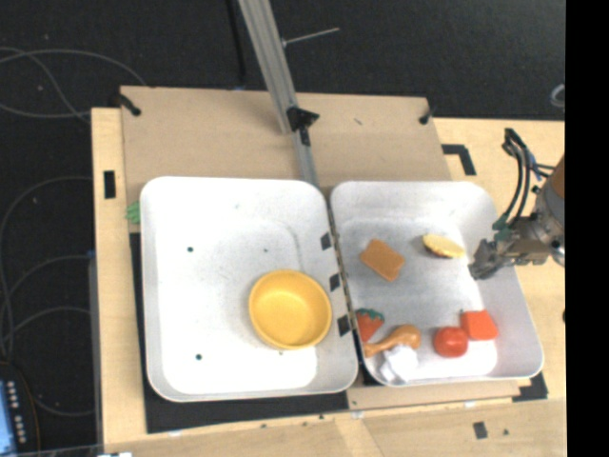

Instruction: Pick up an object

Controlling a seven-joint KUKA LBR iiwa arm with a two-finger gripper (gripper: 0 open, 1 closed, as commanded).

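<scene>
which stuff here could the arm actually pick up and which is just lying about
Candidates to pick, right bin: brown block, yellow piece, orange cube, red ball, with the gripper at that bin's right rim.

Lying about: yellow bowl in the left bin, metal pole.

I have one fixed camera, mounted above the worktop (238, 131) and tilted down at a slant, set far enough back to take in the left bin (190, 217) and right bin (409, 203) whole (plus dark floor beyond). The arm (538, 222) enters from my right.
</scene>
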